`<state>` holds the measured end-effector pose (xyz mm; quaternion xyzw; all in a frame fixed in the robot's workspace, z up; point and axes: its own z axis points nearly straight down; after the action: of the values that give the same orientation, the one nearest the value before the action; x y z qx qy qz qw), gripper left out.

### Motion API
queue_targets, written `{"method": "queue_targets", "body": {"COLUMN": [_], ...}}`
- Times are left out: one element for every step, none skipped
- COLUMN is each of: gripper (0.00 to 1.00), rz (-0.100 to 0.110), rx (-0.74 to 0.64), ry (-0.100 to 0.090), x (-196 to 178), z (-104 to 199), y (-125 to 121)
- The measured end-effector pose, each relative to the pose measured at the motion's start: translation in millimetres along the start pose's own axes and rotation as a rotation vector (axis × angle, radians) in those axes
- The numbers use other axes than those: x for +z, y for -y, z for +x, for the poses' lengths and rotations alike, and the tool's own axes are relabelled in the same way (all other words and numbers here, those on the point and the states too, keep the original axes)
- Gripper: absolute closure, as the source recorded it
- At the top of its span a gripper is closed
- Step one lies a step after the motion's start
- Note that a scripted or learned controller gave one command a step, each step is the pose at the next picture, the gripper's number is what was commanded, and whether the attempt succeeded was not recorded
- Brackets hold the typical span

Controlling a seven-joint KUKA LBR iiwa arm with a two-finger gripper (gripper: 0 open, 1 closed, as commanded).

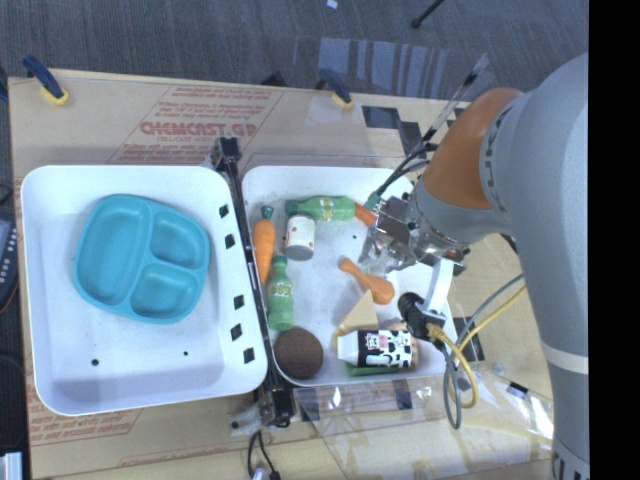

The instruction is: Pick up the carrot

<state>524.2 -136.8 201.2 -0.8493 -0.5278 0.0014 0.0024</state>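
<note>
The grey arm with its orange band reaches in from the right and hangs over the right-hand white bin (300,180), its two-finger gripper (378,256) low above the bin's middle; whether it is spread or closed, I cannot tell from this angle. The long orange carrot (263,249) lies against the bin's left wall, well apart from the gripper and untouched. Just right of it stands a small white can (299,237), and below it a green bottle (280,293). A second green bottle with an orange cap (322,209) lies near the far wall. Close under the gripper sits a small orange drumstick-shaped toy (366,279), beside a pale wedge (360,315). A brown ball (298,354) and a black-and-white carton (380,348) rest at the near edge. Over in the left white bin (60,368), a blue divided plate (143,257).
</note>
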Motion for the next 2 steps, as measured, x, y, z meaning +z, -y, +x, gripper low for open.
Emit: {"method": "queue_targets", "body": {"gripper": [1.0,1.0], "rz": [0.009,0.007], "rx": [0.307,-0.039], "ry": [0.0,-0.003], "x": [26.7,109.8], "z": [6.6,14.3], "y": [20.0,28.0]}}
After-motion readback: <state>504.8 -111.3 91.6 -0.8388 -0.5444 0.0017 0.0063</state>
